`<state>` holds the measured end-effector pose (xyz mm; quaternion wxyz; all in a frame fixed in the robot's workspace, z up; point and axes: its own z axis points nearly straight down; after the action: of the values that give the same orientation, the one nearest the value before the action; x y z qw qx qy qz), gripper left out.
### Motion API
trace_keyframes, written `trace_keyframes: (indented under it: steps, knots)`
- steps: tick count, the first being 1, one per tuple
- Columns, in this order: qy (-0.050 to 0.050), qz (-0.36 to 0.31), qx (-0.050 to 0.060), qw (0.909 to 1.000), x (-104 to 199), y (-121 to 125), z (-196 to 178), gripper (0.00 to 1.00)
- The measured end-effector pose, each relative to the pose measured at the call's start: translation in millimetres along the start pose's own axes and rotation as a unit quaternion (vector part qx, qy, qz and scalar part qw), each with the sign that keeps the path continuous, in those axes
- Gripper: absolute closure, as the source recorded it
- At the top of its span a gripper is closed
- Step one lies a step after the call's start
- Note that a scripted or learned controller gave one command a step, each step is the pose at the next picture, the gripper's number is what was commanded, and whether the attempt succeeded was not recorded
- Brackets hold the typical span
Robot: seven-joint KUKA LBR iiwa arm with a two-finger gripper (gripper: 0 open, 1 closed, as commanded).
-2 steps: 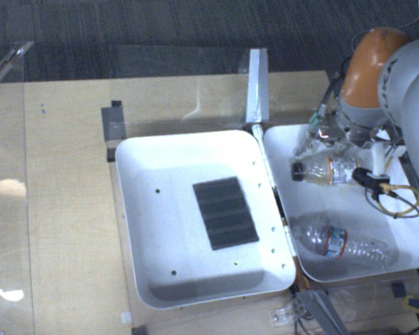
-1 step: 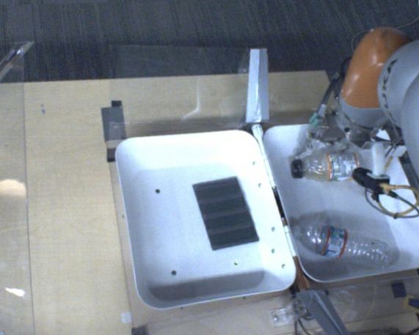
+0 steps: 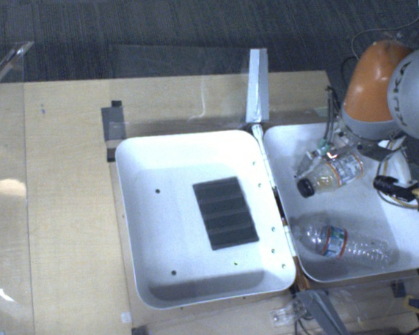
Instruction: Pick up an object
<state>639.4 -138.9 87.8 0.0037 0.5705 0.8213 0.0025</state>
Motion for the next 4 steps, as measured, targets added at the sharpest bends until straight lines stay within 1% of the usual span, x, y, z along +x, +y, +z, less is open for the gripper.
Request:
trace_keyframes:
  steps: [1,2,3,4]
  knots:
    - [0.0,0.0,0.0,1.0,0.0,0.0,0.0,0.0]
    - [-0.001,-0.001,-0.005,1.0,0.6,3.9,-13.8,1.0]
    - [-0.001,-0.001,-0.005,1.0,0.6,3.8,-13.8,0.0]
    - [-0.001,0.005,-0.001,1.0,12.4,-17.1,-0.9,0.0]
